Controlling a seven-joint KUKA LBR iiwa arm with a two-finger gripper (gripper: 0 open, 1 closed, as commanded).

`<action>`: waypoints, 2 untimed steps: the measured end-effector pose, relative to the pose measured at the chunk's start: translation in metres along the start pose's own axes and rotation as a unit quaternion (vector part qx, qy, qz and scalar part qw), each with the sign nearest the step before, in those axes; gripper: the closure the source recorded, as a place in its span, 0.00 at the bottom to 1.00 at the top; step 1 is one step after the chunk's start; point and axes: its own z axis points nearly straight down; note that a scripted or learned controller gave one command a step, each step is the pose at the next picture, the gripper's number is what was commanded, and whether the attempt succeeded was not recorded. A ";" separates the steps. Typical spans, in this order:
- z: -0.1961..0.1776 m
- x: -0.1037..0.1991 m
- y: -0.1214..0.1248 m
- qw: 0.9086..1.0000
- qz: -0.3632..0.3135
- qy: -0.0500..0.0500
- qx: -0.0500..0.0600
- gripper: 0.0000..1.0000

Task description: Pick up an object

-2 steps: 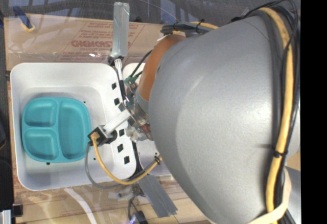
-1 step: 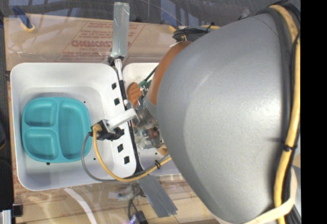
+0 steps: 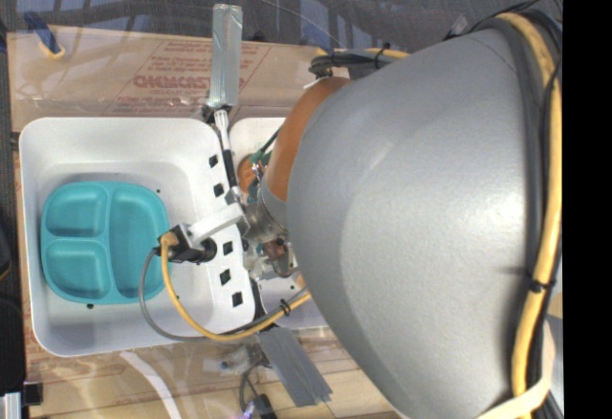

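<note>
The arm (image 3: 421, 216) has a smooth grey shell with a soft satin sheen, and its orange band (image 3: 301, 125) looks glossy. The left bin (image 3: 115, 135) looks like smooth white plastic, faintly shiny. The teal divided tray (image 3: 100, 240) in it is matt plastic. A yellow cable (image 3: 177, 307) looks rubbery. The worktop (image 3: 172, 73) appears as brown cardboard under clear film, with grey tape (image 3: 226, 54).

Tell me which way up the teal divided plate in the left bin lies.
Right way up: the teal divided plate lies flat on the left bin's floor, its three compartments facing up.
</note>
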 end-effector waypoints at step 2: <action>-0.001 0.068 -0.005 1.000 -0.004 0.004 -0.003 1.00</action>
